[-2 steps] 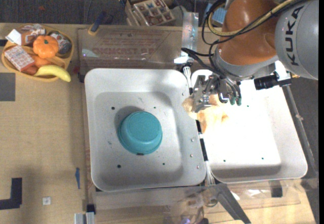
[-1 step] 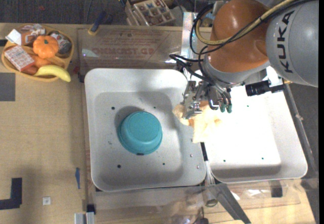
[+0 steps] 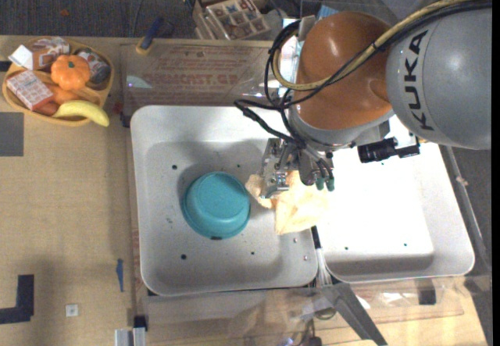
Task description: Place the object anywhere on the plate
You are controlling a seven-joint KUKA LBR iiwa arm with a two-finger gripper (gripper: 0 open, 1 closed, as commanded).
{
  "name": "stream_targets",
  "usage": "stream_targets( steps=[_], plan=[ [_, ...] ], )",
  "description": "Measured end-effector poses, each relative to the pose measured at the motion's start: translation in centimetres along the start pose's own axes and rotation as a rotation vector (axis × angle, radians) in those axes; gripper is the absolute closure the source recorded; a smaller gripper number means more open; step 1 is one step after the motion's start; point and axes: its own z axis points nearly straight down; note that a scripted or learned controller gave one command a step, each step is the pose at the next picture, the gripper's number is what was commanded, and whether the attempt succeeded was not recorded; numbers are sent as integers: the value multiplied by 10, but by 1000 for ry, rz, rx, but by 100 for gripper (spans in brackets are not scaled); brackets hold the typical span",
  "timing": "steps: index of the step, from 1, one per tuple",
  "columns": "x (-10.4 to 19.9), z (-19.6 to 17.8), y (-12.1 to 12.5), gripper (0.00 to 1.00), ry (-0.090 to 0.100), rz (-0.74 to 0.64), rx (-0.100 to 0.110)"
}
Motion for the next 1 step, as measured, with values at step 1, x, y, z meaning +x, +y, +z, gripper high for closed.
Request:
stream_targets(
  steps=[1],
  plan=[
    [0,0,0,0,0,0,0]
  ],
)
